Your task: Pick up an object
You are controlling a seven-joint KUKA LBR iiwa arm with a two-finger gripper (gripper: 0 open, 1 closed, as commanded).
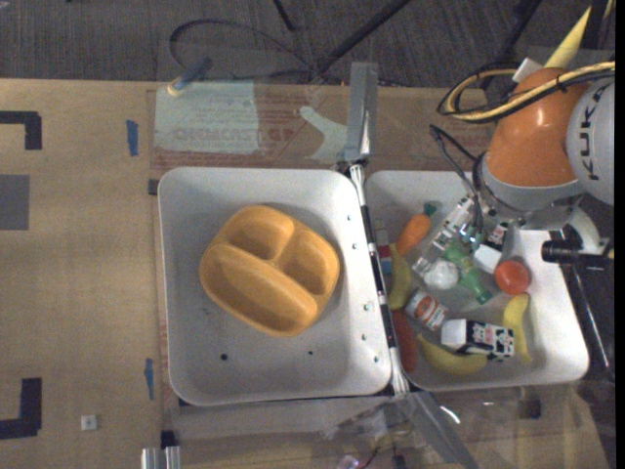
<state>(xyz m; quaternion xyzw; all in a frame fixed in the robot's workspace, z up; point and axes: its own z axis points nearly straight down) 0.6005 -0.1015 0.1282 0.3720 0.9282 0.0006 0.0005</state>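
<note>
The right bin [571,355] holds a heap of toy food. In it are an orange carrot [414,232], a red tomato [512,277], a green bottle [472,281], a white round piece [441,276], a small red-and-white jar [427,310], a cow-patterned milk carton [479,337] and yellow bananas [457,361]. My gripper [449,238] hangs low over the bin's upper middle, just right of the carrot and above the white piece and green bottle. Nothing is visibly held in it.
The left bin [186,360] carries an orange divided plate [270,269]. A metal divider rail [375,281] runs between the bins. The arm's orange band and grey body [547,145] cover the right bin's far corner. Cables loop behind it.
</note>
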